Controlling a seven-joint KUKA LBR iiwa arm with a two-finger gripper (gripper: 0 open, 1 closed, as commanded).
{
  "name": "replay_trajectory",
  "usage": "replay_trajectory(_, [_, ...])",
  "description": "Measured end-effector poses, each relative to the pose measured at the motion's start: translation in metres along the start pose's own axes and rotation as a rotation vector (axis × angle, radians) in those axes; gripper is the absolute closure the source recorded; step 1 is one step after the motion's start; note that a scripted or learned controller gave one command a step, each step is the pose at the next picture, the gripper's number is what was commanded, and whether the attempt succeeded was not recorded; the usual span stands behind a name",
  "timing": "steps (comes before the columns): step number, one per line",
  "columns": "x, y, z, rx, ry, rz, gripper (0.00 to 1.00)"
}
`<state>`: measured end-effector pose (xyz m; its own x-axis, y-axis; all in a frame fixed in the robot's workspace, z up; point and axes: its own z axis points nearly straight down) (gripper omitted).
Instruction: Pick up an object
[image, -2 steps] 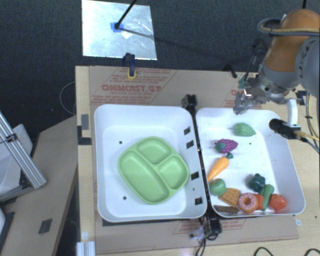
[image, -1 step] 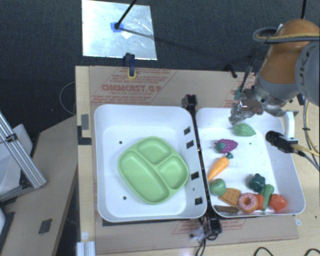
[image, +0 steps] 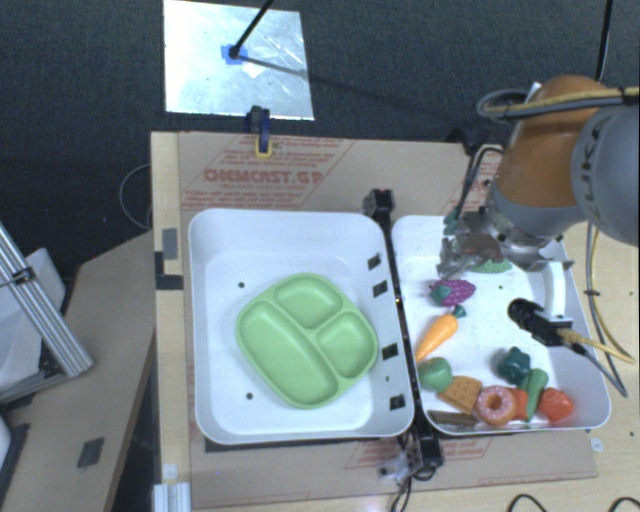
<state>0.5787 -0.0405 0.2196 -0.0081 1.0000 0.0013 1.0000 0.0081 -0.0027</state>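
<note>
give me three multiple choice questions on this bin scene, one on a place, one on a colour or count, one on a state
1. Where does the green divided plate lie?
A. in the left bin
B. in the right bin
C. on the cardboard outside the bins

2. How many compartments does the plate have?
A. two
B. three
C. five

3. How does the toy carrot rest?
A. standing upright on its tip
B. lying flat on the bin floor
C. propped on the plate

Answers: 1 A, the plate sits in the left bin, apart from the toys. 2 B, one long section and two smaller ones show. 3 B, the carrot lies flat in the right bin, just below the purple toy.
</note>
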Motion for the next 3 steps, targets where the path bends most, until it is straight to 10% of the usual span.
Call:
replay_trajectory(2, [0.053,-0.083,-0.007,-0.001,0.001,0.000,1.00])
replay_trajectory(3, [0.055,-0.082,0.003,-0.001,-0.001,0.007,1.00])
